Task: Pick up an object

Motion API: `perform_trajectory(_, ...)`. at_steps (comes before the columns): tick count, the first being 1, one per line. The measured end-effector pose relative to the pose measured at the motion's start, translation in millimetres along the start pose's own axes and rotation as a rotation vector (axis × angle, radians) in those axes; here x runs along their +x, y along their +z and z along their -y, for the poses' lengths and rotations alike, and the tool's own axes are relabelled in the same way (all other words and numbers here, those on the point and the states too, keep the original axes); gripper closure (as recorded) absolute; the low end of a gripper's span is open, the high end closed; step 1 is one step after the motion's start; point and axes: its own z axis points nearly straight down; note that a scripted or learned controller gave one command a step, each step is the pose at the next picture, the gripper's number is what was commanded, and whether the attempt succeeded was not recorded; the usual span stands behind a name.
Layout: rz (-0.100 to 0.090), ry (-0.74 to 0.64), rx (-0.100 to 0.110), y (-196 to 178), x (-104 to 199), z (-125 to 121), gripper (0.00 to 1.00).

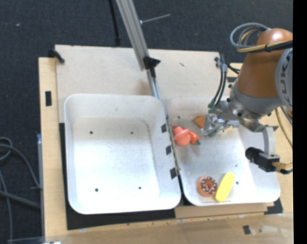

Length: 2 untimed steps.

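Note:
Several small objects lie in the right bin. A pink-orange toy rests near the bin's left wall. A small orange piece sits just behind it, beside the gripper. At the front lie a brown sprinkled donut and a yellow block, touching each other. My gripper hangs low over the middle of the right bin, just right of the pink-orange toy and next to the orange piece. Nothing shows between its fingers.
The left bin stands beside the right one, with a dark divider between them. A slanted metal pole rises from the back of the bench. Cables loop around the arm's wrist at the right.

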Motion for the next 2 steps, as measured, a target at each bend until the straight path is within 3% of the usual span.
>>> perform_trajectory(2, 0.001, 0.001, 0.001, 15.8, 101.4, -32.2, 1.00)
